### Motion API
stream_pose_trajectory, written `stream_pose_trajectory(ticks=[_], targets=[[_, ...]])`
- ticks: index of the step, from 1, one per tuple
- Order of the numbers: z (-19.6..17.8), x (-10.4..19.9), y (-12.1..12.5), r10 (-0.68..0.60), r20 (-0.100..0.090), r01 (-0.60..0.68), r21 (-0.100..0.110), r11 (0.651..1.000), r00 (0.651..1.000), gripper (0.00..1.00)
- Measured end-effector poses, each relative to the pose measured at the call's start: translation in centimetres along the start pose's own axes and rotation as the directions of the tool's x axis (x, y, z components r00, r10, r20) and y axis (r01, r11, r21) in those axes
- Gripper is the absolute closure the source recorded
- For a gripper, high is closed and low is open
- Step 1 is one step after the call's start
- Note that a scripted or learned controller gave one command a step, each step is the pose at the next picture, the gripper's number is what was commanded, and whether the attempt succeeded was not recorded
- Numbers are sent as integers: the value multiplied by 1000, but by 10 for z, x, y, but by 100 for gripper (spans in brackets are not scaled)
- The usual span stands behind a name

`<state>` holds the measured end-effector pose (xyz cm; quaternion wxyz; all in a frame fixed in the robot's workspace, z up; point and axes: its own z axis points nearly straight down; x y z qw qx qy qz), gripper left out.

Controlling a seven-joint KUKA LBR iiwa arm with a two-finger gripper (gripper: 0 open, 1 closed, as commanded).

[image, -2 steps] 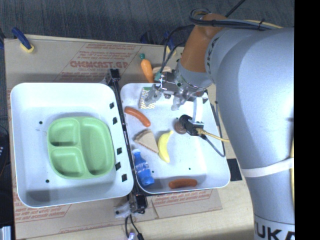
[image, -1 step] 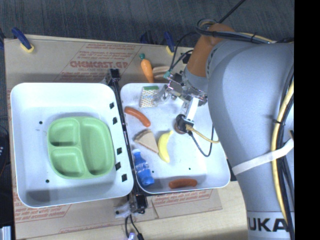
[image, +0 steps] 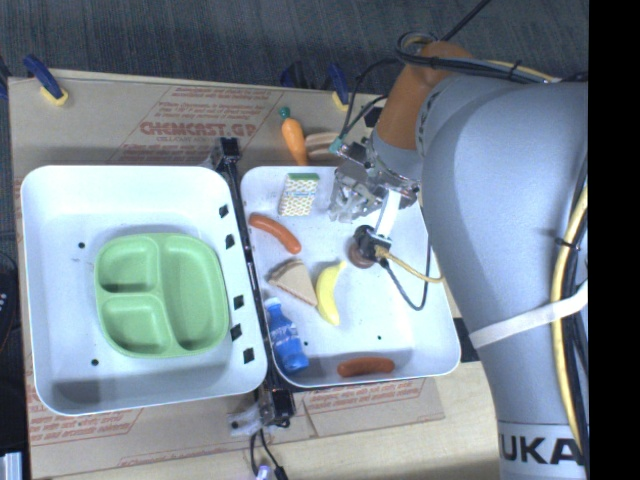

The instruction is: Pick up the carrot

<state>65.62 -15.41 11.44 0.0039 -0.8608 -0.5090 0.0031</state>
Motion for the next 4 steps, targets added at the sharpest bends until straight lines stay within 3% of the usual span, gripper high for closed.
stream_pose_trajectory(ticks=[1,2,3,4], targets=[[-77,47,-90,-182,0,182,-5,983,983,100],[-169,12,-116,-137,1,137,-7,990,991,100],[-146,-89,-103,-70,1,70,-6,998,998,100],[-116,-33,-185,-40,0,40,-3,999,999,100]])
